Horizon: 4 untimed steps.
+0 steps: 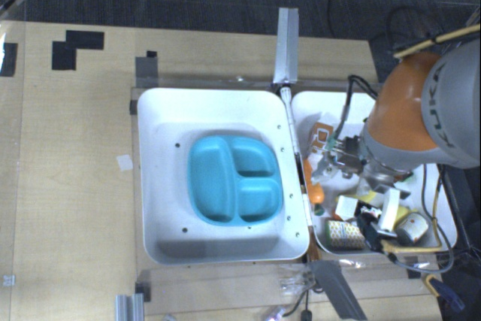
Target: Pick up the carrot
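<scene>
Camera view: the wooden counter [68, 184] carries two white bins. Taking the left bin [161, 131] as landmark, a blue divided tray [233, 178] sits in its middle. The right bin [303, 113] adjoins it across a shared wall. The grey-and-orange arm [421, 113] hangs over that right bin. Its tool [331, 162] is low among clutter; whether it is clenched or released I cannot tell. The carrot [317, 194] lies just beyond the shared wall, just below the tool.

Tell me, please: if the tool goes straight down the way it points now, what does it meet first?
Probably the carrot, the orange piece at the right bin's left wall, just below the tool. Depth is unclear, so it could land beside it.
</scene>
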{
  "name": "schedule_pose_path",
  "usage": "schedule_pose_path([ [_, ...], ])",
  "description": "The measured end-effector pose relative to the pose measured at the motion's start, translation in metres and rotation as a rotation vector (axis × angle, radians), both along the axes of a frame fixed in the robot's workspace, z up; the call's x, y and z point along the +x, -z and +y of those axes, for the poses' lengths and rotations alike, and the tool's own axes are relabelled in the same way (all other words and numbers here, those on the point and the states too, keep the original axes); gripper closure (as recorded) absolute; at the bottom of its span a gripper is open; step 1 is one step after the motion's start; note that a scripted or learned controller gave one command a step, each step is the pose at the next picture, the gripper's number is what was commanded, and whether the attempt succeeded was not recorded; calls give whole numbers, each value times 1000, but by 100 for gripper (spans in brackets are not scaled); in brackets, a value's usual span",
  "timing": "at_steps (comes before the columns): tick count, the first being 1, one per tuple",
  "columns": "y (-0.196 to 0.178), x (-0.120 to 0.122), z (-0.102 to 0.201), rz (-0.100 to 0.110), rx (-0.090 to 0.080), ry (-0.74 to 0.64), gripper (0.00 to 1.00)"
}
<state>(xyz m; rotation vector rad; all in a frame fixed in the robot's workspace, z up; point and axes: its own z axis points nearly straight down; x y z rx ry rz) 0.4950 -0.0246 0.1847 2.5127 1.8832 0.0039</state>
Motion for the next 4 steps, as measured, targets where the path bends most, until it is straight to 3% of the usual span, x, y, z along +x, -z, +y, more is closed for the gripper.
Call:
schedule_pose_path([
  [1, 0, -7, 41, 0, 2, 316, 0],
  [2, -34, 14, 6, 1, 0, 197, 0],
  [3, 1, -8, 20, 2, 0, 138, 0],
  [4, 1, -4, 17, 3, 1, 462, 0],
])
